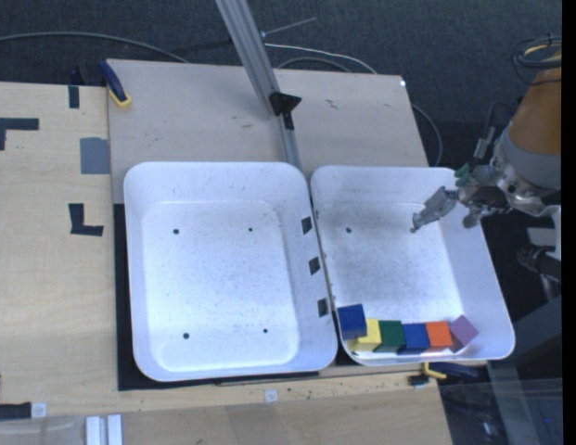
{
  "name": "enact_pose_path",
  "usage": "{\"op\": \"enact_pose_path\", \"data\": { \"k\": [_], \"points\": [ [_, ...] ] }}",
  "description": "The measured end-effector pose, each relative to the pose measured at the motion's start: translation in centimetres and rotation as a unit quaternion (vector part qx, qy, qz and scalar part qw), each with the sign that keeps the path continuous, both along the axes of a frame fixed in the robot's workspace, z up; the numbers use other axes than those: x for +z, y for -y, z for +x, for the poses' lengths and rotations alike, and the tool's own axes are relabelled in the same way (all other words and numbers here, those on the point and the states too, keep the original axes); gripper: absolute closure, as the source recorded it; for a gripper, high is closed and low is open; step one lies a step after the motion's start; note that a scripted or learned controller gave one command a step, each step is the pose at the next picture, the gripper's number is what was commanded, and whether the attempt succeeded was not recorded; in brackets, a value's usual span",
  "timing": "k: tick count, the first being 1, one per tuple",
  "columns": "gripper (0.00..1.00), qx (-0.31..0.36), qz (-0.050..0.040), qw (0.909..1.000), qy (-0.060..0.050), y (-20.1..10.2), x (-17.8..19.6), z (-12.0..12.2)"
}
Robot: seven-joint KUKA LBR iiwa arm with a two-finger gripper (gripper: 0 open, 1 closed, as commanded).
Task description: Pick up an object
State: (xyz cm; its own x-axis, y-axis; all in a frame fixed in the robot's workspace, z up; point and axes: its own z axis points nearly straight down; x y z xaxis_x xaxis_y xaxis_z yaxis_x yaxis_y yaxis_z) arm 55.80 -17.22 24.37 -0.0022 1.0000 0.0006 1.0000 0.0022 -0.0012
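From the camera view, the tool (434, 209) hangs over the upper right part of the right bin (390, 185), near that bin's right rim, with bare white floor beneath it and to its left. Whether its fingers are apart or together cannot be told at this size; nothing shows between them. The arm (533, 128) comes in over the right rim.

The blocks sit well apart from the tool, packed in a row against the right bin's front wall: a blue block (352, 320), a yellow block (367, 338), a green block (390, 334), a second blue block (416, 336), an orange block (439, 334) and a purple block (463, 329) at the right corner. The left bin (148, 188) touches the right bin along their shared edge.

Both bins rest on a pale wooden surface (46, 276). A slanted metal rail (250, 44) crosses above the bins, over dark floor.
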Motion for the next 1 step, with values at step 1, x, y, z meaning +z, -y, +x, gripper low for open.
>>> {"op": "enact_pose_path", "data": {
  "k": [1],
  "points": [
    [0.0, 0.001, -0.0026, 1.0, 0.006, 3.71, 7.9, 9.55]
  ]
}}
